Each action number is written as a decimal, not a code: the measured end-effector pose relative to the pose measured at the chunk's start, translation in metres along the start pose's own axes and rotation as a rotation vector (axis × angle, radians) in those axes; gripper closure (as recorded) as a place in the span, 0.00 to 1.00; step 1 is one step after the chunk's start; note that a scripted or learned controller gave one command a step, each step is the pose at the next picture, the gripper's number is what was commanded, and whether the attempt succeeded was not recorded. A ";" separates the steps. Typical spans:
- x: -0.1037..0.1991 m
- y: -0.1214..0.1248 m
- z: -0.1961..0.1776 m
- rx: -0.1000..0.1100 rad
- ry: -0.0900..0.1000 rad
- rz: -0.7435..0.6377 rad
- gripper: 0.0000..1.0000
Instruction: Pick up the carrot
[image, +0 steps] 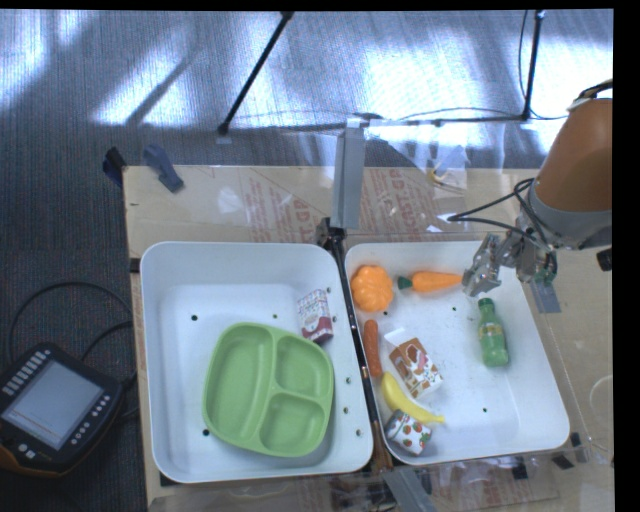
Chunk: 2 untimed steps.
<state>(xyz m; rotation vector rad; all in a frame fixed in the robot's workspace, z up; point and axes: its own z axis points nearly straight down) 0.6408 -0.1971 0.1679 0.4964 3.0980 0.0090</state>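
The carrot (434, 283) is orange with a green stub at its left end. It lies flat near the back of the right bin (530, 420), pointing right. My gripper (487, 268) hangs just off the carrot's right tip, low over the bin's back right part. Its fingers look spread, with nothing between them. The carrot's tip sits beside the near finger, not inside the jaws.
An orange round fruit (371, 288) lies left of the carrot and a green bottle (491, 335) lies below the gripper. A sausage (372, 346), carton (415, 366), banana (409, 400) and cup (408, 432) crowd the right bin's front left. The left bin (170, 290) holds a green divided plate (269, 388) and a small carton (316, 315).
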 end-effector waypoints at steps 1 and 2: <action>0.019 -0.015 -0.031 0.004 0.003 0.105 1.00; 0.057 0.016 -0.085 0.005 0.002 0.279 1.00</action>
